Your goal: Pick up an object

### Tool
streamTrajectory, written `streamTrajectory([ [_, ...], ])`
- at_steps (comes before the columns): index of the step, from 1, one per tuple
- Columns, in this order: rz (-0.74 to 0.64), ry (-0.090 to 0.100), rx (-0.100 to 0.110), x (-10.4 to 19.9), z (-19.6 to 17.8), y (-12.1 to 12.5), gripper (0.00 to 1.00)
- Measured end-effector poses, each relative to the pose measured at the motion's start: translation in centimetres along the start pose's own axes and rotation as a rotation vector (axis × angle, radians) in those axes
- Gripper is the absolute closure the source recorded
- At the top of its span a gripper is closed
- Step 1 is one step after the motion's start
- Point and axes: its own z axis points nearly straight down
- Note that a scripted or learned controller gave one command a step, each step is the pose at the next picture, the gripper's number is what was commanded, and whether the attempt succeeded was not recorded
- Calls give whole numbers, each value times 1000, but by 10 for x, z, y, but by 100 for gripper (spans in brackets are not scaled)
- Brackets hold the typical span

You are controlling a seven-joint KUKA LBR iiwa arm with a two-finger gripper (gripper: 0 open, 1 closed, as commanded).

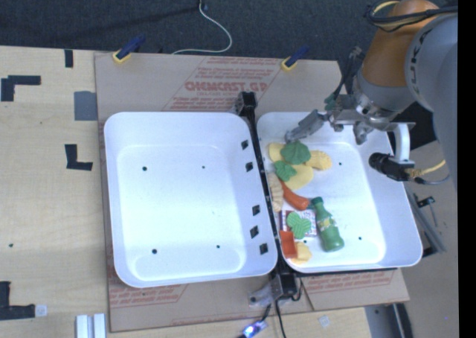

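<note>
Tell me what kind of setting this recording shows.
Most likely a robot lab bench for pick-up trials: two white bins side by side on cardboard, toy food heaped in the right one, and a grey and orange arm reaching over it.

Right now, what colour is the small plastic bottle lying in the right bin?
Green, with a darker green cap; the small plastic bottle shows best in the camera view.

wooden bench (44,202), cardboard sheet (216,87), two white bins (119,180)
</note>
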Motion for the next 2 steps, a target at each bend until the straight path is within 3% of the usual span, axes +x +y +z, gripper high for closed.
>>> streamTrajectory([
  [1,-5,1,-8,57,-61,30,0],
  [2,-8,3,-4,145,-88,36,0],
])
